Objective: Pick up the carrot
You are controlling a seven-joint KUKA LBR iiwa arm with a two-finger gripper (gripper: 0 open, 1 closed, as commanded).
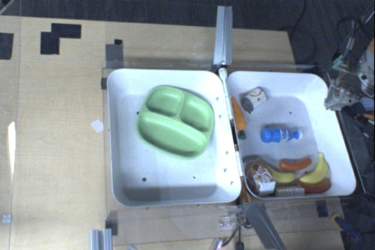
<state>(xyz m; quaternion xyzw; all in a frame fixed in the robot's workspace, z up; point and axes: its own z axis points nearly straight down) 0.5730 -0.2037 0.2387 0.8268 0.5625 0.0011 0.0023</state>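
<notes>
Right bin (316,80): carrot (238,115) at left wall, well apart from hand (344,91); hand state unclear.

The carrot (237,113), a slim orange piece with a darker green tip at its near end, lies flat in my right-hand bin (328,126), stretched lengthwise right against the bin's left wall, beside the divider, pointing from the far side toward the near side.
</notes>
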